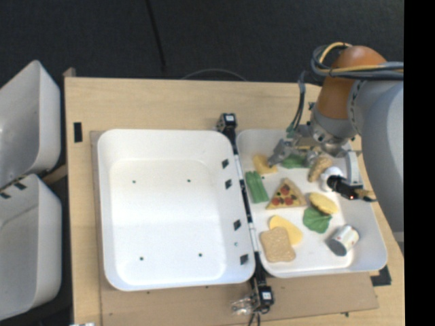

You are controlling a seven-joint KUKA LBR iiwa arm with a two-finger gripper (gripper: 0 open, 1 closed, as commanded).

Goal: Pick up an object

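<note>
— Closest to the gripper (296, 159)?
— A small green piece (292, 163), flat and leaf-like, dark green, partly hidden. Lies at the far end of the right bin (370, 250), between the two fingers. Cannot tell whether touched.
— And the pincer?
— Spread wide, one grey finger (277, 156) slanting toward the bin divider, the other nearer the arm. Straddles the green piece, grips nothing visibly.
— Next outward?
— A yellow chunk (263, 164), matte and blunt-cornered, just beside the grey finger. Then a long green stick (256, 187), ridged, lying along the bin's left wall.
— Middle of the bin?
— A pizza slice (288, 194), triangular, tan crust with red and green spots. Near it a yellow oval (323, 203), smooth like plastic, touching a crumpled green leaf (315, 220).
— Near end?
— A flat yellow disc (288, 227) overlapped by a slice of toast (277, 245), brown, speckled, square with a rounded top. Also a short silvery cylinder (342, 240), shiny, tipped on its side, apart from the rest.
— Containers themselves?
— Two shallow white trays, glossy, round-cornered, set edge to edge on a pale wooden bench (156, 104). All the toy food sits in the right one. Left bin (109, 182) shows bare white floor with a few small dark dots.
</note>
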